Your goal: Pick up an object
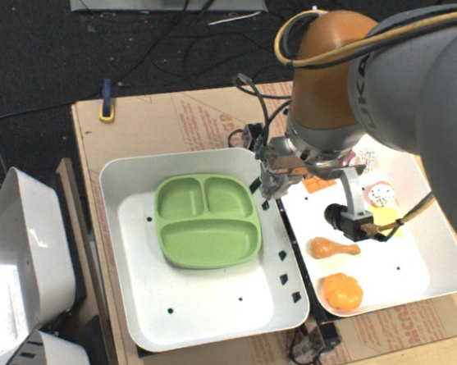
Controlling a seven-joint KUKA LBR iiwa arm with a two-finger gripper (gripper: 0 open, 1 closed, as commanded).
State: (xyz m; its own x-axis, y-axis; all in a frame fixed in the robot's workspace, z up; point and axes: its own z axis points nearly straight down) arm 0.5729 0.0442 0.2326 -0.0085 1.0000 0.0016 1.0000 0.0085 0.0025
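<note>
End effector (267, 183) low over the seam between the two white bins.
Impossible to tell how far open, or whether gripping anything. In the left bin (145, 312): a green divided plate (208, 221), flat, just left of the end effector. In the right bin (437, 267): an orange drumstick-shaped toy (333, 246) near the middle, a round orange fruit (342, 292) close to the front rim, and a small white spotted piece (379, 194) further back.
</note>
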